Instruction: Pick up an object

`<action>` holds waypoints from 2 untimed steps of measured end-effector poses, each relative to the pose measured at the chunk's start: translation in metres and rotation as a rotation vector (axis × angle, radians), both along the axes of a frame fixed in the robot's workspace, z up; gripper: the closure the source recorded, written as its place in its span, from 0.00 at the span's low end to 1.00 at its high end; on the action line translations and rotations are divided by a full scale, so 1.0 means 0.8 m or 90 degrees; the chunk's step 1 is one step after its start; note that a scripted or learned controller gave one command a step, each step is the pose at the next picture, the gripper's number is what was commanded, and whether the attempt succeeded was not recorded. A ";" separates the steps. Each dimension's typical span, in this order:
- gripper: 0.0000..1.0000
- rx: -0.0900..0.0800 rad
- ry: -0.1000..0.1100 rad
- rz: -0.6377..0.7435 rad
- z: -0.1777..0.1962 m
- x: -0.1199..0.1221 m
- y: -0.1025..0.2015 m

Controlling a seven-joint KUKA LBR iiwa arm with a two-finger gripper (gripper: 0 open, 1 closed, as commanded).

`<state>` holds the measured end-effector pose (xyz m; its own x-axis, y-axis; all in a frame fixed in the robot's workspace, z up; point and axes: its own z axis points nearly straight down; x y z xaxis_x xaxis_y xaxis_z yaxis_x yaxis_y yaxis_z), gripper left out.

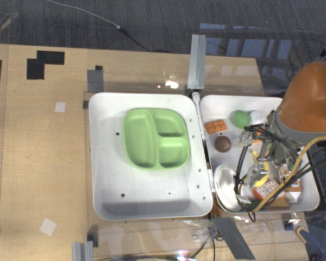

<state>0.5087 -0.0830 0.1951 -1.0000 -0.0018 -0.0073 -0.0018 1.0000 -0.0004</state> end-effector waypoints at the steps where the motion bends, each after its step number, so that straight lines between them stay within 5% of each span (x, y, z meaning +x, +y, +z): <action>1: 0.00 -0.001 -0.002 0.006 -0.080 0.025 -0.041; 2: 0.00 0.000 -0.010 -0.095 -0.128 0.123 -0.078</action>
<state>0.6073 -0.1453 0.0929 -0.9889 0.1470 -0.0232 0.1470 0.9891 0.0012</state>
